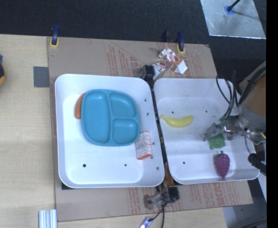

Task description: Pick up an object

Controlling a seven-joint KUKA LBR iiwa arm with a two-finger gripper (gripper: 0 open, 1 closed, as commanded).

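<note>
In the right bin [186, 172] lie a yellow banana [177, 121], a small green block [216, 142] and a purple bunch of grapes [221, 164]. My gripper [215, 133] reaches in from the right and hangs low just above the green block's upper edge. The block is partly covered by the gripper, and I cannot tell whether the two touch. The banana lies to the gripper's left and the grapes sit below it, near the bin's front wall.
The left bin [105, 175] holds a blue divided plate [111, 117] with an orange item [77, 108] tucked under its left edge, and a small carton [144, 145] by the right wall. A crumpled wrapper [169, 61] lies behind the bins. Cables [226, 96] hang over the right bin's far corner.
</note>
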